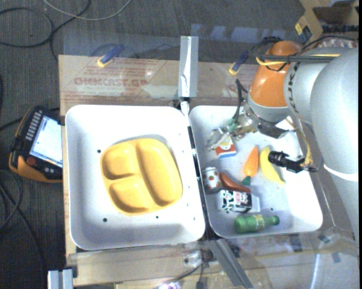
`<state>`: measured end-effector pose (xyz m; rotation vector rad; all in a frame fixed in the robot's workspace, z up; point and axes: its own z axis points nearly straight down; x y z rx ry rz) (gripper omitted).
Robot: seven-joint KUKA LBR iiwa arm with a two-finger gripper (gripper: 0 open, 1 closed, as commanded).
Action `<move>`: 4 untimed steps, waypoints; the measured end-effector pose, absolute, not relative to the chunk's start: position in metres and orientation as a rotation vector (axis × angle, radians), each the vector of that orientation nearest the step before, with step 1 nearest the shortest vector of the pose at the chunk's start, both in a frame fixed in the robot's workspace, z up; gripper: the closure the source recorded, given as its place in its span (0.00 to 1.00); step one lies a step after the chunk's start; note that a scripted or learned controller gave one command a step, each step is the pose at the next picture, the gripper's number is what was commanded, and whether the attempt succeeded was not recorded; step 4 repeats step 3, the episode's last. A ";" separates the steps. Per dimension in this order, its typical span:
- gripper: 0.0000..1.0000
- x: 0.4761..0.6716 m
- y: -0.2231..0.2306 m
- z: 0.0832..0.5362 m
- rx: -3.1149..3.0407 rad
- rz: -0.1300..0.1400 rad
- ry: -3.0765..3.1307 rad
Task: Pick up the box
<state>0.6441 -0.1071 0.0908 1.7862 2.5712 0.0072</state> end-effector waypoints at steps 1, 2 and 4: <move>0.00 0.630 -0.073 0.183 1.888 0.000 2.510; 0.00 0.629 -0.097 0.094 1.720 0.001 2.629; 1.00 0.629 -0.095 0.102 1.722 0.005 2.630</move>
